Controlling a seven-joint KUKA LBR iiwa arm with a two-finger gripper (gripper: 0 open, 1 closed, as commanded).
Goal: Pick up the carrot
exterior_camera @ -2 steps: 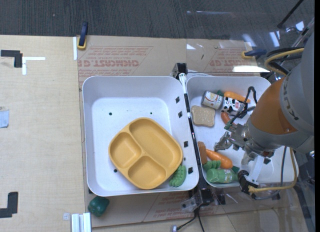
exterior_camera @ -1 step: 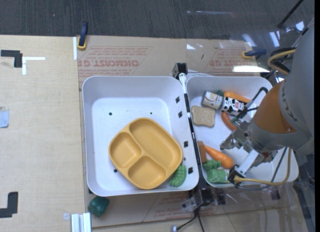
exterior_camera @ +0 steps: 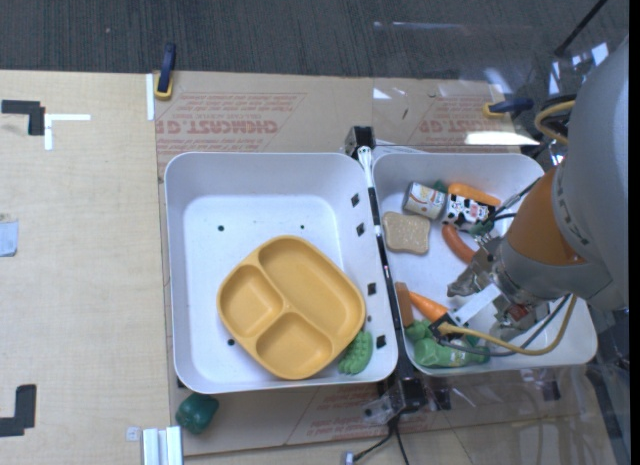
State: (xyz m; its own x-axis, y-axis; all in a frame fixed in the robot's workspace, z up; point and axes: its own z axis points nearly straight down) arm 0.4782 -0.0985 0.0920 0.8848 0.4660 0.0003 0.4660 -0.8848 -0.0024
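Camera view puts the small orange carrot with green top (exterior_camera: 428, 306) at six o'clock in the right white bin (exterior_camera: 520, 165), just beside the grey two-finger gripper (exterior_camera: 470, 293); whether it is parted or closed I cannot tell. Judged step: approach; next, centring over it. Cardboard lettering (exterior_camera: 228, 124) reads reversed, unclear

A single fixed camera looks down on the bench (exterior_camera: 80, 283) from above at a slight slant. It stands far enough off to take in both white bins whole: the left bin (exterior_camera: 190, 253) sits mid-picture, the right bin (exterior_camera: 570, 353) toward the right edge. A strip of dark floor (exterior_camera: 300, 3) runs along the top of the picture, beyond the bench's far edge. The arm (exterior_camera: 600, 153) comes in from the right and hides that bin's right rim.
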